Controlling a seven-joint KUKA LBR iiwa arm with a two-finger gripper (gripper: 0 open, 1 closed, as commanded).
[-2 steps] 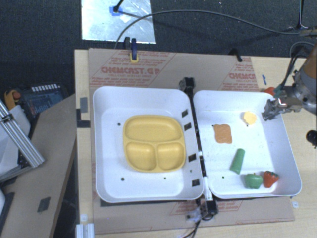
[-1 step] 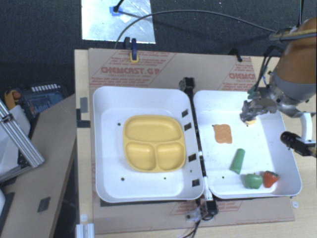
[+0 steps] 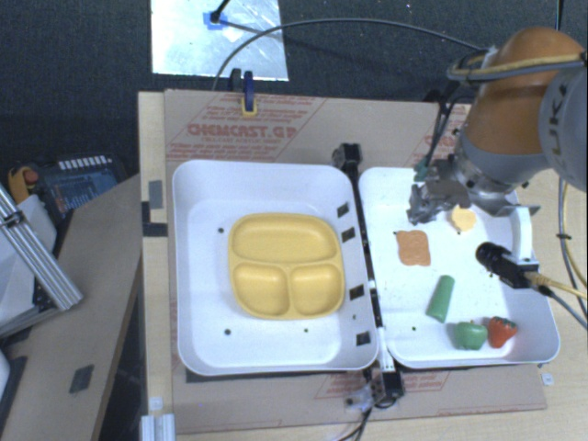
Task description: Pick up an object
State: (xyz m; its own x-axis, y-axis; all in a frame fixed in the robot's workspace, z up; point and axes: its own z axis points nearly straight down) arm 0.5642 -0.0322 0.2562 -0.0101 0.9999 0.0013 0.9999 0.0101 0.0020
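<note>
Gripper: aperture cannot be told | yellow piece just beside | tan slice below

There are two shallow white bins: the left bin and the right bin. There is one yellow plastic tray with three sections. There are five small toys: one flat brown slice, one pale yellow piece, one green stick, one round green piece, and one red-orange piece.

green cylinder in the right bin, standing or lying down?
Lying down. The green cylinder shows its long side flat on the floor of the right bin, tilted slightly off vertical in the camera view, apart from the brown slice.
</note>
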